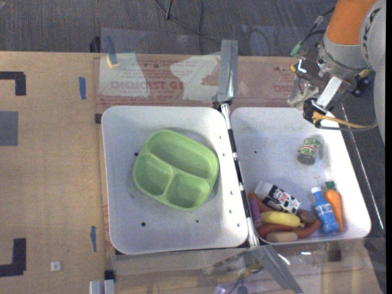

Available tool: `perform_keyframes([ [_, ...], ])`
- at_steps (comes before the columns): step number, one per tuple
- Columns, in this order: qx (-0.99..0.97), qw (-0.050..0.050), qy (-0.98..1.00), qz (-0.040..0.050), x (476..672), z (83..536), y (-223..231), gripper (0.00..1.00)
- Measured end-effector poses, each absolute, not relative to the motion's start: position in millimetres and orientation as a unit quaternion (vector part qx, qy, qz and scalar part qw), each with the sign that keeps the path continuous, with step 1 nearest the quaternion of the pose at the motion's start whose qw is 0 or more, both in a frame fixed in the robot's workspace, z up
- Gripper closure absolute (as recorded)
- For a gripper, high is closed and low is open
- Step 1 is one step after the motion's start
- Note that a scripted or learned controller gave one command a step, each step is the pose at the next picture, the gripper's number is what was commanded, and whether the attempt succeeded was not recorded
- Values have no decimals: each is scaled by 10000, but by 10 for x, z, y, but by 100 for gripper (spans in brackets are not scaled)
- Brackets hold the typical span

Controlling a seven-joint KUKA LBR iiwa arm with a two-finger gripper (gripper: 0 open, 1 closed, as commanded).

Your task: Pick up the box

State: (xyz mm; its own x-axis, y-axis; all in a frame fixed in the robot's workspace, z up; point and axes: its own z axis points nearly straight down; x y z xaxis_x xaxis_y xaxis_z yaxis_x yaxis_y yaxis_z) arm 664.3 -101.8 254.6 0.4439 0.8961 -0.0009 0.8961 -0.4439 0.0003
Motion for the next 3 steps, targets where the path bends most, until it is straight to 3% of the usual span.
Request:
perform_keyframes([
  [1,8350,13,5503,1,6670,3283,-1786,100],
  [3,8311,45,5561,-1,6702,3496,-1714,100],
])
